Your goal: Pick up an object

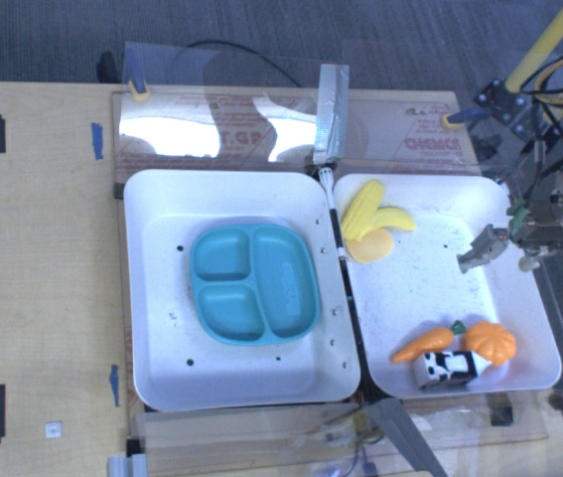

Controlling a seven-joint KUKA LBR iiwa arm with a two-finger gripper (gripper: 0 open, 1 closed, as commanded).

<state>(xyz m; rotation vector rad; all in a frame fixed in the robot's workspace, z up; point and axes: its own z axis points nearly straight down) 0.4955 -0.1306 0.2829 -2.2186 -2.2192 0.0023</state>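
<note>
The right bin [430, 296] holds several toys. A yellow corn cob [360, 207], a yellow banana [394, 222] and a pale yellow round piece [370, 247] lie together at its far left corner. An orange carrot [425, 344], an orange pumpkin [491, 341] and a black-and-white cow toy [450, 367] are bunched at its near right. My gripper [504, 254] hangs over the bin's right side, above bare white floor, well apart from both groups. Its fingers [481, 248] stand open with nothing between them.
The left bin [152, 266] holds a blue divided plate [256, 284]. A grey divider [341, 256] separates the two bins. Cables and a yellow pole [554, 28] stand at the far right behind the arm.
</note>
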